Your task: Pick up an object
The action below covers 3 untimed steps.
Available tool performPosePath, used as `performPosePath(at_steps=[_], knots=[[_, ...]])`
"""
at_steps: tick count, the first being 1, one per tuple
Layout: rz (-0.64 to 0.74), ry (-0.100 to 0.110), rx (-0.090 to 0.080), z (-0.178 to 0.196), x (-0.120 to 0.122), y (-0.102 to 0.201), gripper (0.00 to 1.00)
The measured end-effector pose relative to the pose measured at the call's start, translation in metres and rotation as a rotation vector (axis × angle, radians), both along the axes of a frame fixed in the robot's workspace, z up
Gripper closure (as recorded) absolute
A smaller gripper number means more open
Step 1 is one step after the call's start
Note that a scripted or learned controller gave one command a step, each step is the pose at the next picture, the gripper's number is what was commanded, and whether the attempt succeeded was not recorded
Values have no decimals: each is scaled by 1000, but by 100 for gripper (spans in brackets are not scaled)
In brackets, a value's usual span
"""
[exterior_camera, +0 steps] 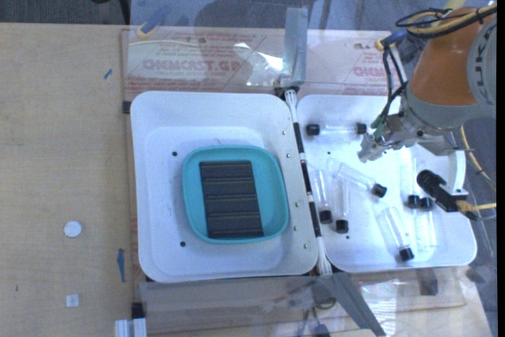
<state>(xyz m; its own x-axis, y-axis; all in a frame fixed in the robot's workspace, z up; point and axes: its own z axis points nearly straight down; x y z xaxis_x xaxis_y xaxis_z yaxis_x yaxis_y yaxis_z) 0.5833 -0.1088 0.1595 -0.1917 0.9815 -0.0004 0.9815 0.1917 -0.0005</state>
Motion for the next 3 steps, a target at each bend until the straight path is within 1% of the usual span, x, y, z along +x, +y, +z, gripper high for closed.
performPosePath(at_steps=[1,2,3], knots=[[0,0,0,0,0,0,0],[16,-7,0,-72,20,-11,0],[16,-7,0,-72,20,-11,0]])
